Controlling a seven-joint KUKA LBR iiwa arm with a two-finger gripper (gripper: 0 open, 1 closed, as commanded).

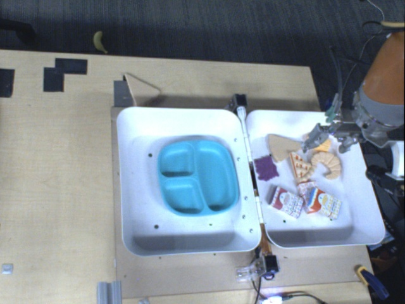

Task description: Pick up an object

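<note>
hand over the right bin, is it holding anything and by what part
Nothing is held. The hand hangs open above the toy food in the right bin, its fingers spread over the croissant with nothing between them.

Two bins side by side on worktop (57, 189). Left bin (136, 170) holds divided tray (197, 176). Right bin (361, 214) holds food items; hand (326, 138) above them.

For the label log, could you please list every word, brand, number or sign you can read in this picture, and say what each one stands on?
No text can be read here.
Left small carton in the right bin: red and white print, too blurred to read.
Right small carton: red, blue and orange print, too blurred to read.
Blue divided tray in the left bin: no marking shows.
</note>
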